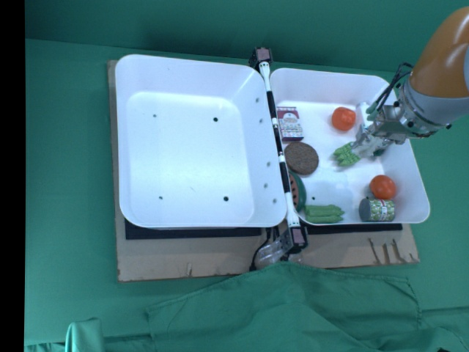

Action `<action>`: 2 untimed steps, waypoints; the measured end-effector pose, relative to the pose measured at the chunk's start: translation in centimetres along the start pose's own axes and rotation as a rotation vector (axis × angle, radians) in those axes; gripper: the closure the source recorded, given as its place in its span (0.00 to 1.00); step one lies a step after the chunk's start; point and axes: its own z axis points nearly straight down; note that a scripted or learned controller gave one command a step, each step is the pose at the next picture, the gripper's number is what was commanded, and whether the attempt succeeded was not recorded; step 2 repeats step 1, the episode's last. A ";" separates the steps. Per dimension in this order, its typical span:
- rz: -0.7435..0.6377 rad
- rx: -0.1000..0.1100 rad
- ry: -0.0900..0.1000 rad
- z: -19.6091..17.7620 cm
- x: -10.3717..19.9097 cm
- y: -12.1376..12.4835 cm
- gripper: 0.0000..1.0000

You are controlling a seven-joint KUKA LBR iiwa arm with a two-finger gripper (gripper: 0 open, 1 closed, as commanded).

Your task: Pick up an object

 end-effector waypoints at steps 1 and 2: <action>0.000 -0.003 -0.001 -6.4 -0.4 -0.4 1.00; 0.000 -0.003 -0.001 -6.4 -0.4 -0.4 1.00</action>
